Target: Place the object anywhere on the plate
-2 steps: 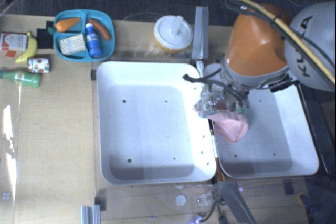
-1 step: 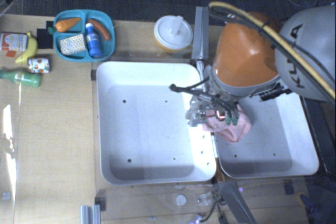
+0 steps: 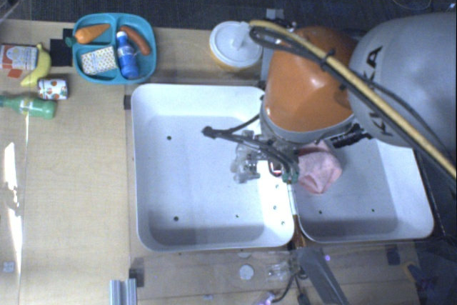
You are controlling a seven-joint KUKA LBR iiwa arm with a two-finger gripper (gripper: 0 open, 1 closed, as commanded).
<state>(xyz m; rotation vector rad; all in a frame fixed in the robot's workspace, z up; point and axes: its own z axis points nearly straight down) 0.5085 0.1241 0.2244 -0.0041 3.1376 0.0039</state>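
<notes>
My gripper [image 3: 246, 166] hangs low over the right side of the left white bin [image 3: 178, 175], close to the divider between the two bins. A pink, rounded thing [image 3: 321, 169] lies in the right bin [image 3: 371, 218], just right of the gripper. The wrist partly covers it, and it may be the plate. The arm's orange band [image 3: 303, 93] and grey body hide much of the right bin. I can make out nothing held at the gripper.
On the bench at back left, a blue divided tray [image 3: 146, 36] holds toy food. A banana [image 3: 39, 64], a small can [image 3: 52, 88] and a green bottle [image 3: 28, 106] lie left of it. A white cup with a yellow rim [image 3: 232, 45] stands behind the bins.
</notes>
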